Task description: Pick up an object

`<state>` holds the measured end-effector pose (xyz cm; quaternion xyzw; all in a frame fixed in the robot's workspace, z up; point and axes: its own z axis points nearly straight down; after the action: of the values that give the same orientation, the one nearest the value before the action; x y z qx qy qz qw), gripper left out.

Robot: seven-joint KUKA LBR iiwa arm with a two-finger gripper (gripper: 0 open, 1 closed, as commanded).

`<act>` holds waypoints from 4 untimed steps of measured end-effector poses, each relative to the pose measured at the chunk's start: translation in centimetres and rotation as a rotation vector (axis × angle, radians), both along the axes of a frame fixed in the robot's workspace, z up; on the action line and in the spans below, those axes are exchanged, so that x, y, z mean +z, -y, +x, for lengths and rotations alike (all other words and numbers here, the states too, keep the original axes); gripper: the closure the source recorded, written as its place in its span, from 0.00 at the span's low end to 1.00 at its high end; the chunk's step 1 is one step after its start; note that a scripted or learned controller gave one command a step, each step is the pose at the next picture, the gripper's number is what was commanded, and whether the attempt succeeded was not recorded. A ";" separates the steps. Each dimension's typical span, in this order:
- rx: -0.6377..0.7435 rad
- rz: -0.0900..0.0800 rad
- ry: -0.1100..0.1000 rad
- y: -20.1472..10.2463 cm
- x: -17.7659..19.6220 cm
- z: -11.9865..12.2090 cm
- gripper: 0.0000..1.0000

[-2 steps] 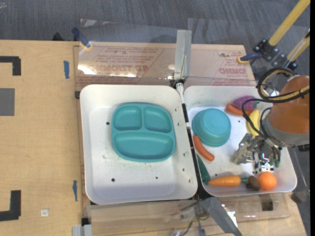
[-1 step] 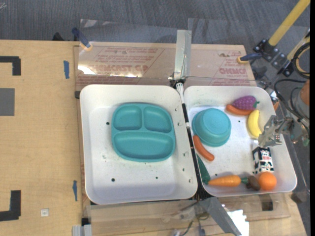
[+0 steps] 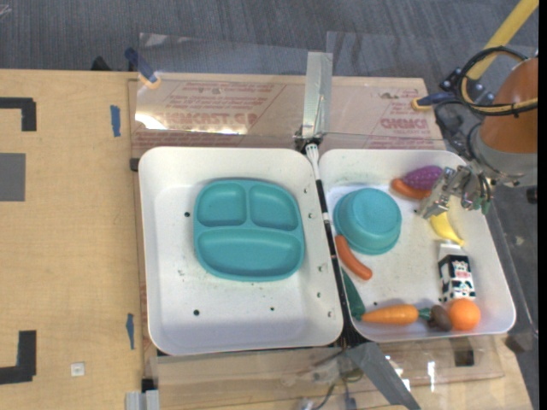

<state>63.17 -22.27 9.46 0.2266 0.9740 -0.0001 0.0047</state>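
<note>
Hovering over the right shallow white bin (image 3: 504, 301), the metal two-finger gripper (image 3: 455, 196) hung just above a yellow plastic banana (image 3: 445, 226); how far it was parted could not be told, and nothing showed in its grasp. Beside it lay a purple toy grape bunch (image 3: 423, 178) and an upturned teal bowl (image 3: 368, 219). A small black-and-white carton (image 3: 457, 278), its print too small to read, stood near a round orange fruit (image 3: 465, 314). Red lettering on the clear plastic sheet (image 3: 214, 109) behind was illegible.
</note>
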 end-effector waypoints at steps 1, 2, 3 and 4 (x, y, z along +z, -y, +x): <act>-0.039 0.003 -0.007 -3.1 -0.5 -10.9 1.00; -0.129 0.000 0.010 -4.1 12.5 -5.9 1.00; 0.073 0.001 -0.005 -2.4 0.0 -8.2 1.00; -0.338 0.003 0.000 0.0 -0.6 -5.3 1.00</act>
<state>57.89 -22.29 8.84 0.3872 0.9220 0.0006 0.0043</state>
